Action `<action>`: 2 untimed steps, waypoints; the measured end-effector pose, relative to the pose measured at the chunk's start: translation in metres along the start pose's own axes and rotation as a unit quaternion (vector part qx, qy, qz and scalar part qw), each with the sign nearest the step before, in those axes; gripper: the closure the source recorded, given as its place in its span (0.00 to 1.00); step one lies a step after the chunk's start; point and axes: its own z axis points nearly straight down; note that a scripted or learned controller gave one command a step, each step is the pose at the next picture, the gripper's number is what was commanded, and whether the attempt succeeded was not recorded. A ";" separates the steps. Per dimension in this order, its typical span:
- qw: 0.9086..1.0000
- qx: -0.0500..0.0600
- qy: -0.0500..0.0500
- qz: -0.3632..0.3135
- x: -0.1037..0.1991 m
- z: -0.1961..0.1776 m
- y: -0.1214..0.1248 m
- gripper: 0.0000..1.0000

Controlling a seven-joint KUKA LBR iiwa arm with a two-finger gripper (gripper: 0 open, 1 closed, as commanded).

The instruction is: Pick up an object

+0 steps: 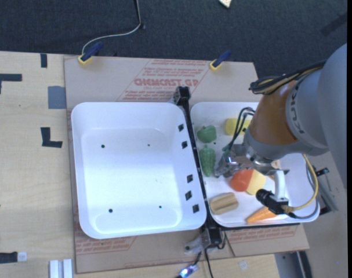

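Now the arm (303, 117), grey with an orange band, is seen reaching in from the right of the frame and bent down over the right bin (312, 216). Its gripper (229, 165) is lowered into the left part of that bin, just beside a green object (207, 161) that lies along the divider. Whether anything is held cannot be told, since the tips are blurred and partly hidden by the wrist.

Several objects are gathered in the right bin: a second green object (206, 134) toward the upper left of the bin, a yellow object (232, 125) near the upper edge, a red object (242, 180) touching a pale yellow one (257, 182) just right of the gripper, a tan block (223, 202) at the lower left, and an orange piece (260, 215) at the lower edge.

The left bin (83, 155) is seen at the centre of the frame. Both bins are set on a cardboard sheet (164, 80) laid on the counter (25, 172).
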 end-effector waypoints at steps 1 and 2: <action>1.000 -0.006 -0.002 0.000 -0.029 0.000 0.024 1.00; 1.000 -0.007 -0.003 0.001 -0.018 0.000 0.010 1.00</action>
